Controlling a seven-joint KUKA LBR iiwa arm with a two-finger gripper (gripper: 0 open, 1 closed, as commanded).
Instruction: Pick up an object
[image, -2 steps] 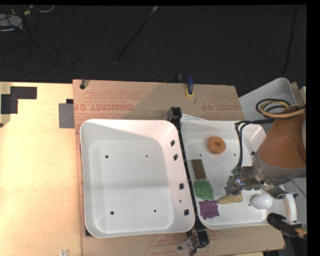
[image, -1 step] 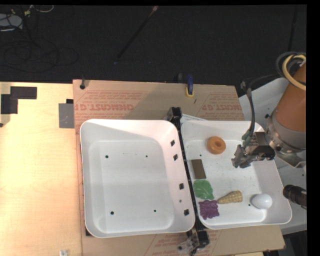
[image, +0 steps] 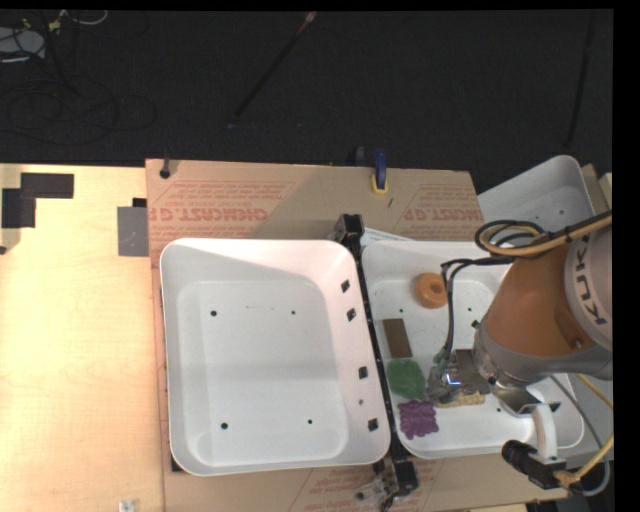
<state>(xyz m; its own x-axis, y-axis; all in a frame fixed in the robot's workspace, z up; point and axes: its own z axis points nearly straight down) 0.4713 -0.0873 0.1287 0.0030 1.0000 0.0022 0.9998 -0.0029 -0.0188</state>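
White plastic makes up both shallow bins on the bench: the left bin (image: 260, 440) and the right bin (image: 400, 262), which sit side by side on brown cardboard (image: 250, 205) and are joined by black clips along their shared edge. The grey arm (image: 545, 310) with its orange band reaches in from the right and hangs low over the right bin, with the gripper (image: 450, 382) near the bin's left half. Its state cannot be told from here, since the wrist and cables cover it. Just beside the gripper lies a green object (image: 405, 377), and near that, toward the front wall, a purple object (image: 419, 419). A small tan piece (image: 466, 399) seems to lie under the wrist, though it is too hidden to be sure what it is. A brown flat block (image: 397, 337) rests behind the green object, and an orange round object (image: 431, 290) lies well apart toward the back.
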